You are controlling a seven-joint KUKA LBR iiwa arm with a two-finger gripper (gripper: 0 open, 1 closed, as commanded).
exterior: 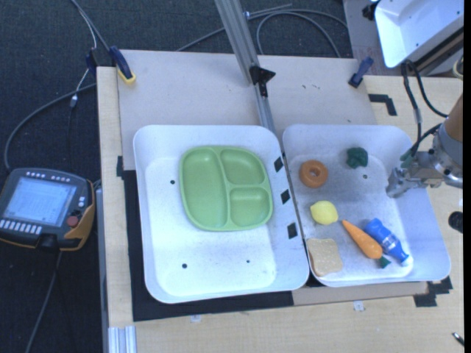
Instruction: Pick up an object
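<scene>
No readable text, labels or numbers.

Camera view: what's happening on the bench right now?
The KUKA arm reaches in from the right, its tool hovering at the right bin's right side, with nothing seen in it. In that bin lie a donut, a dark green piece, a lemon, a carrot, a blue bottle and a bread slice. The left bin holds a green divided plate. No pick has been made yet.
</scene>
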